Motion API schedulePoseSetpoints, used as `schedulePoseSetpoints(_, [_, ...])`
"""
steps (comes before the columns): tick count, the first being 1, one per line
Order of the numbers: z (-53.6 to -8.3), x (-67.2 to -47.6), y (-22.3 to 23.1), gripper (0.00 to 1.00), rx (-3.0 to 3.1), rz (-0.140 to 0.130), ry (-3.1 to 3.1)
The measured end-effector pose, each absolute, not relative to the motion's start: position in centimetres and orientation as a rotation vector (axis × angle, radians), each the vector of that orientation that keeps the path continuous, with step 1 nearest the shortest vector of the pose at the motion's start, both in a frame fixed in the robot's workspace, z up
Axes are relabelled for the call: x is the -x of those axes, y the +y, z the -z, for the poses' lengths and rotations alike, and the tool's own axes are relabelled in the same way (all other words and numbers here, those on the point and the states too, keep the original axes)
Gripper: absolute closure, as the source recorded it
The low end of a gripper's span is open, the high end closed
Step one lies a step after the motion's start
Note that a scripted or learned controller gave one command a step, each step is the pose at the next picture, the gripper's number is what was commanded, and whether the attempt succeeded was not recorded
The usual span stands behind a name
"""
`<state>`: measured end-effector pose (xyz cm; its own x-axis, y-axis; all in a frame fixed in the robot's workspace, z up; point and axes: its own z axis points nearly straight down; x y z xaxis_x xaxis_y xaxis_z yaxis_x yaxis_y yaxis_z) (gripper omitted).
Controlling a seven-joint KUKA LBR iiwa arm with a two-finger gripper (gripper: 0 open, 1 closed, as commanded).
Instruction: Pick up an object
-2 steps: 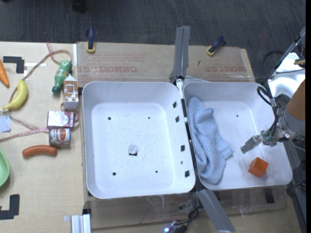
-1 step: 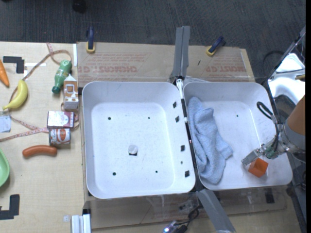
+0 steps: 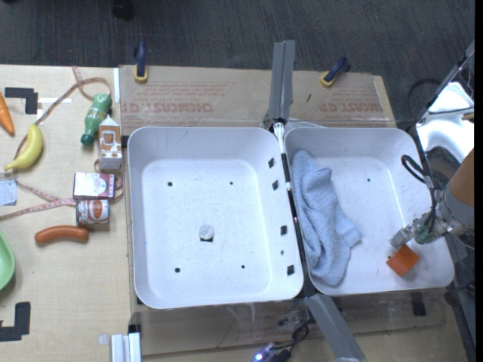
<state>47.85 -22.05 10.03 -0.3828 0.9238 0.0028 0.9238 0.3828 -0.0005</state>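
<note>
Tool: your tool (image 3: 405, 241) hung low in the right bin (image 3: 377, 145), near its front right corner; whether it was spread or pinched you could not tell from this view.
Orange block: the orange block (image 3: 403, 260) lay on the bin floor just beside the tool tip, toward the front edge.
Cloth: a pale blue cloth (image 3: 323, 216) lay crumpled along that bin's left wall.
Left bin: the left bin (image 3: 151, 202) held one small white round object (image 3: 206, 234) near its middle.
</note>
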Motion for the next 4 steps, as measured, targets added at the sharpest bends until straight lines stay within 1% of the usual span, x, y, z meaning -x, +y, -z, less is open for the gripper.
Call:
schedulePoseSetpoints(1, [-24.7, -49.8, -14.5, 1.0, 2.147, -0.002, -2.295])
schedulePoseSetpoints(2, [-24.7, -49.8, -14.5, 0.0, 2.147, -0.003, -2.295])
schedulePoseSetpoints(3, [-9.2, -47.8, -17.8, 0.0, 2.187, -0.001, -2.255])
schedulePoseSetpoints(4, [-11.4, -47.9, -21.6, 0.0, 2.338, 0.005, -2.083])
